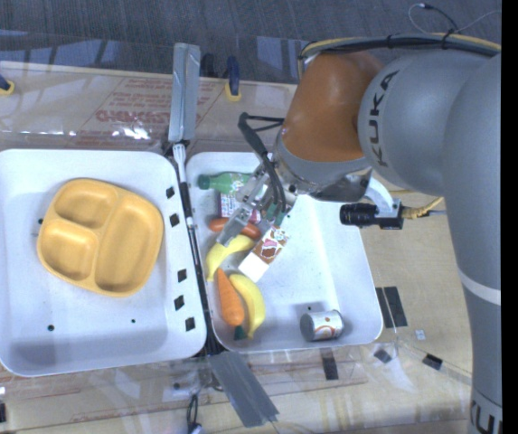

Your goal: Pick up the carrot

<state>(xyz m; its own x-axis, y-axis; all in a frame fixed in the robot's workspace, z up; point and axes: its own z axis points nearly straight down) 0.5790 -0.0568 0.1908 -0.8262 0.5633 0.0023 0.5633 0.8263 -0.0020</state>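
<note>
Two white bins [23, 333] stand side by side on the bench. The left bin holds one yellow divided plate [100, 235]. The right bin holds one carrot [230, 301], one banana [251, 298], one green bottle [227, 182], one small can [321, 325] and one carton [265, 249].

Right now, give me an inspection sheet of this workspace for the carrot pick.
Surface: two white bins, left bin, right bin.
Job's things: carrot lies in the right bin against the banana, not held.
Clutter: yellow divided plate in the left bin; green bottle, small can, printed packet.
Grippers: end effector low over the right bin's pile.
Cables: black cable on the arm.
Surroundings: taped plastic sheet behind the bins.
</note>
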